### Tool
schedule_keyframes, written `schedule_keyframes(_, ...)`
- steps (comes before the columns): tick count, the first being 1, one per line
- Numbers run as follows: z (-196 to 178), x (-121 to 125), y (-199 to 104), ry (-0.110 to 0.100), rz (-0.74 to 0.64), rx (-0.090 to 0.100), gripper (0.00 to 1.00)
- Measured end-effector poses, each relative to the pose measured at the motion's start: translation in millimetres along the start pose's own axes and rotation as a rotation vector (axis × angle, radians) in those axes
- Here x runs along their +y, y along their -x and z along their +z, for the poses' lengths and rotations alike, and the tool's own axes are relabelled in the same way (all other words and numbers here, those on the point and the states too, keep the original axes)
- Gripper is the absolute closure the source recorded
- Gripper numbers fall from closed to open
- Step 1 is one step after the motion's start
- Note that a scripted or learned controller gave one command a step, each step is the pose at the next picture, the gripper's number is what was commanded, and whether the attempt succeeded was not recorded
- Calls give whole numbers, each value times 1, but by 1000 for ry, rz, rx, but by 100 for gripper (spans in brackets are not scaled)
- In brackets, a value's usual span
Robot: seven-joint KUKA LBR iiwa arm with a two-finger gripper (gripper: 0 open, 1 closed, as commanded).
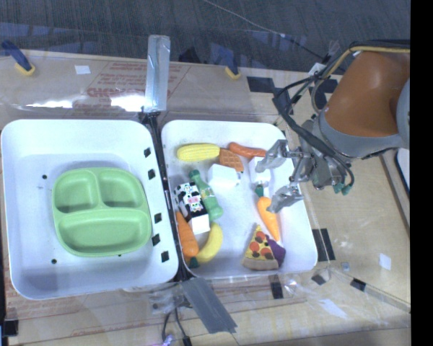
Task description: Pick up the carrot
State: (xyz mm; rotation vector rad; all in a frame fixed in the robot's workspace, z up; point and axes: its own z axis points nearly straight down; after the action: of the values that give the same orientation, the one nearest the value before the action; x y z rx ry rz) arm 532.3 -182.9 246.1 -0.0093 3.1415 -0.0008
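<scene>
Gripper [277, 175] hung spread wide over the right bin [292, 141], its two fingers well apart with nothing between them. Directly beneath the lower finger [284, 197] lay the carrot [269, 218], touching or just under its tip. The carrot's long axis ran nearly up and down the bin, green stem end toward the gripper, orange tip toward the pizza slice [262, 249]. Beyond the stem lay corn [198, 151]. A green tray [99, 210] sat in the left bin [14, 258].
</scene>
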Motion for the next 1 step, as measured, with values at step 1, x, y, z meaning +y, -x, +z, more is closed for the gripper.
schedule_keyframes(1,154,18,15,0,-88,-2,0)
